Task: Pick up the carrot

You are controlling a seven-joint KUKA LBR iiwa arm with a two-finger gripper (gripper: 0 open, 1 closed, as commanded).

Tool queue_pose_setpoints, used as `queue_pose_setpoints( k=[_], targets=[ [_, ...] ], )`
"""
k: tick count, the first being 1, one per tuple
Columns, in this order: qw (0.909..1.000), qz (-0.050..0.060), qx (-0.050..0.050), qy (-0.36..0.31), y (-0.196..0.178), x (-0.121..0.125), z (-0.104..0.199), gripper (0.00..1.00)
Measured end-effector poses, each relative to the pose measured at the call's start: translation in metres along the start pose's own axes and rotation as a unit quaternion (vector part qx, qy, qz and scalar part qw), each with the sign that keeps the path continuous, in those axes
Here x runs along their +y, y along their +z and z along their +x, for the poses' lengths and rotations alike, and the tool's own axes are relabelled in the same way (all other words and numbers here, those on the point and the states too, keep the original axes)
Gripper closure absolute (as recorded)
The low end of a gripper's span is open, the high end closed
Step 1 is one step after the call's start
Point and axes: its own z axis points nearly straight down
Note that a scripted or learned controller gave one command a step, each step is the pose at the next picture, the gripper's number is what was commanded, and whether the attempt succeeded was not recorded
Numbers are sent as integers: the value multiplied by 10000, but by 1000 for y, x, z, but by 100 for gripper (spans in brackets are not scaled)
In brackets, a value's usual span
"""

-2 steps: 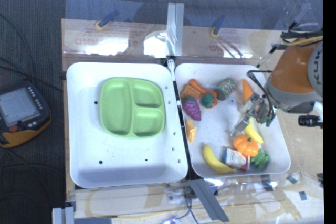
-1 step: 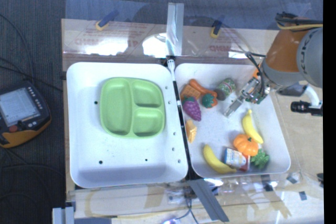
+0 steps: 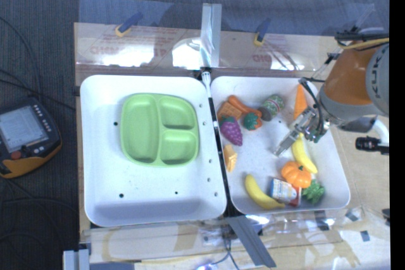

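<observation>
Fingers: two thin grey fingers point(image 3: 286, 143) point down-left off the gripper point(image 3: 297, 136); cannot tell whether they are spread or closed, nothing visibly between them.
Gripper position: low over the right bin point(image 3: 345, 180), mid-right, above bare floor, tips just beside a banana point(image 3: 304, 157).
Arm: grey with orange band point(image 3: 354, 76), leaning in from the right over the bin's edge.
Carrot: orange carrot point(image 3: 300, 100) stands on end against the bin's far right wall, just up from the gripper, partly tucked behind the wrist.
Judgement on carrot: propped steep against the wall, so likely awkward for a top-down pinch; fingers need to shift toward the far wall.
Neighbours: round green-striped toy point(image 3: 274, 104) left of the carrot; purple grapes point(image 3: 231, 131) and orange-green pieces along the divider; second banana point(image 3: 261, 194), small pumpkin point(image 3: 297, 175), broccoli point(image 3: 312, 191) crowd the near corner.
Left bin point(image 3: 101, 155): holds a green divided plate point(image 3: 159, 128).
Progress: carrot not yet picked.
</observation>
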Motion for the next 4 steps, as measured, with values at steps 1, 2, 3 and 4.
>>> queue_pose_setpoints(
  k=[1,2,3,4],
  targets=[
    [9985,-15,-25,-541,-2,-61,68,0],
    [9985,-26,-34,-552,-13,-59,67,100],
    [9947,20,26,1028,-112,-15,-4,100],
    [9993,13,10,-384,-195,-49,30,100]
  ],
)
